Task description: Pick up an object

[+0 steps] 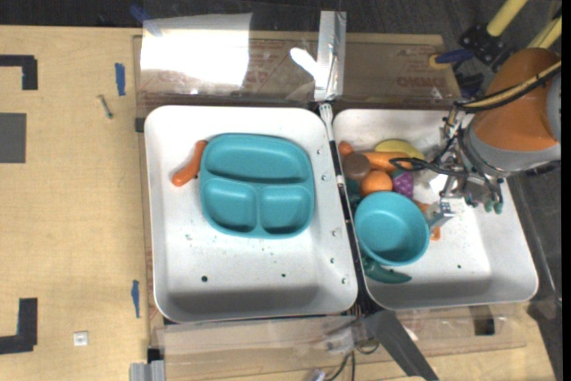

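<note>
You see two white bins on the desk. Left bin (169, 272): one teal divided tray (257, 183), one orange carrot-like piece (187, 165) touching its edge. Right bin (500, 268): one teal bowl (391, 227) beside a crowded heap of small toys (384, 169), likely dumped as pick candidates. Gripper (451, 192) hangs just right of the bowl; its grip state you cannot tell

Glossy plastic teal bowl (391, 226), matt wooden bench (67, 192)
</note>
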Robot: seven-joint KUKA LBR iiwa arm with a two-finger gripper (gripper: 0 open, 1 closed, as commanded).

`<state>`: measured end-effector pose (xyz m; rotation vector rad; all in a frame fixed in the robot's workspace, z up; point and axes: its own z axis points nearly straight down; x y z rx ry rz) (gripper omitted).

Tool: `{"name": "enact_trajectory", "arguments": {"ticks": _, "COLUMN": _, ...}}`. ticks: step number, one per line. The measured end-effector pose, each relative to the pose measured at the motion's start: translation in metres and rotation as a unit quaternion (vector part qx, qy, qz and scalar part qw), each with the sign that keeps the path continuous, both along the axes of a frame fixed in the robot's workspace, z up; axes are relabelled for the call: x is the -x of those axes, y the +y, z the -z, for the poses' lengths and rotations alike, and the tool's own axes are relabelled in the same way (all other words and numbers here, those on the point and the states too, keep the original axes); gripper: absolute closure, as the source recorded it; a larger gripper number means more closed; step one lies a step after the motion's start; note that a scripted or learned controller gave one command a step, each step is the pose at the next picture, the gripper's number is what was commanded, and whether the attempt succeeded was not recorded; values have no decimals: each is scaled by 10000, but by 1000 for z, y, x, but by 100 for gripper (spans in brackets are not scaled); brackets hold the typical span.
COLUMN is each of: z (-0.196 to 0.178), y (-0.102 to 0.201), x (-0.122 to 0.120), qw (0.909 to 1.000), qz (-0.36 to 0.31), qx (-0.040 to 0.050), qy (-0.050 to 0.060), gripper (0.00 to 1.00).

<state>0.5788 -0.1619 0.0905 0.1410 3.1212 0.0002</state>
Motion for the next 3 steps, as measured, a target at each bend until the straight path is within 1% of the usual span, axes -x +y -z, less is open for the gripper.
{"name": "enact_trajectory", "arguments": {"ticks": 1, "z": -1, "y": -1, "x": 29, "qw": 9907, "qz": 1360, "qx": 58, "qy": -16, "gripper": 0}}
{"name": "enact_trajectory", "arguments": {"ticks": 2, "z": 1, "y": -10, "x": 94, "qw": 9893, "qz": 1456, "qx": -8, "qy": 9, "gripper": 0}}
{"name": "enact_trajectory", "arguments": {"ticks": 3, "z": 0, "y": 23, "x": 19, "qw": 9945, "qz": 1048, "qx": 35, "qy": 2, "gripper": 0}}
